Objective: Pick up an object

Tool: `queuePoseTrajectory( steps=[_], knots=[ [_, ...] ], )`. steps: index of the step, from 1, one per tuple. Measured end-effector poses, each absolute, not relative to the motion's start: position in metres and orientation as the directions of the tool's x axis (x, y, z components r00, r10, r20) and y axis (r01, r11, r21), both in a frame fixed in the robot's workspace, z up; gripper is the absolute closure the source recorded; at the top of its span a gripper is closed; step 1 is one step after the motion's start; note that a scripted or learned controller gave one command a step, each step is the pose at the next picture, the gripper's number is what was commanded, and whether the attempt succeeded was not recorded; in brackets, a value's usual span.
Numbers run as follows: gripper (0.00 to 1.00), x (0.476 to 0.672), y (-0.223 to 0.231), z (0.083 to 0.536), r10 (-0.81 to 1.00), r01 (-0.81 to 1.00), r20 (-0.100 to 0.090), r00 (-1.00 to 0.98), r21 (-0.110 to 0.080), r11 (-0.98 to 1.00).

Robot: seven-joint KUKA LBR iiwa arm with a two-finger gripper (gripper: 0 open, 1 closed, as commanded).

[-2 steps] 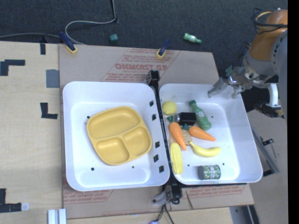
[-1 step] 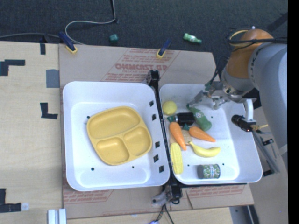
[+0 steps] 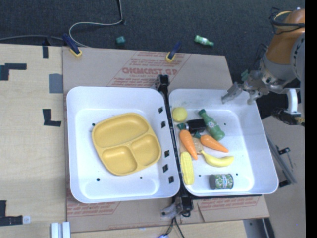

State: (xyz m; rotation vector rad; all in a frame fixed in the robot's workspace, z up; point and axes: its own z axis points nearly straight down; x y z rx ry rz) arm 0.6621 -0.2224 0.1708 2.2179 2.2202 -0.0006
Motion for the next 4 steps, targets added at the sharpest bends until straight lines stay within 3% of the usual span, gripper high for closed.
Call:
queuePoseTrajectory(
  steps=[1,2,3,4],
  knots=[
    [0.0,0.6,-0.175,0.091,1.0,1.0,0.001,-0.002,-0.002,0.002],
    [0.0,0.648,-0.136,0.086,1.0,1.0,-0.003,-0.002,0.005,0.002],
    [0.0,0.572,-0.164,0.092,1.0,1.0,-0.001,0.001,-0.002,-0.001],
    [0.0,0.662,-0.103,0.085,1.0,1.0,0.0,-0.003,0.003,0.003]
  ],
)
